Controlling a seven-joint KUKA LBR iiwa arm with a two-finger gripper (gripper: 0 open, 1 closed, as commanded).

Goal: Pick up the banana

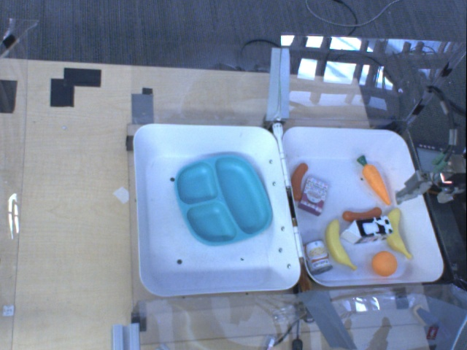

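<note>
— Banana (340, 245) first, since it lies close to the front: where exactly does it sit?

— In the right-hand bin (343, 138), near the front wall. A small can (317, 257) stands just beside it on the left, and an orange (384, 264) lies a little to its right.

— How does it lie?

— It is flat on the bin floor. Its long axis runs roughly front to back, with the near tip swung slightly right, toward the orange.

— What is behind it?

— A black-and-white toy cow (373, 228) is close to its right flank, with a brown sausage (361, 214) just beyond that. A second yellow, curved piece (400, 235) lies on the cow's far side. It looks like another banana, though I cannot be sure.

— And the hand (407, 190)?

— It hangs farther back, at the bin's right rim, just beside the tip of the carrot (376, 181). Nothing is in it. I cannot tell whether it is clenched or released, because it is small and blurred at the edge.

— So which way must it go?

— The clear banana lies forward and to the left of the hand, with the cow and sausage in between. I judge the yellow piece by the cow to be the nearer target. Either way, the grasp should close across the short width, so the wrist probably needs turning to suit that axis.

— Anything farther off?

— A red sausage (299, 180) and a packet (314, 195) lie by the divider. A blue plate (222, 199) sits in the left bin (157, 217). The desk (73, 195) stretches beyond.
</note>
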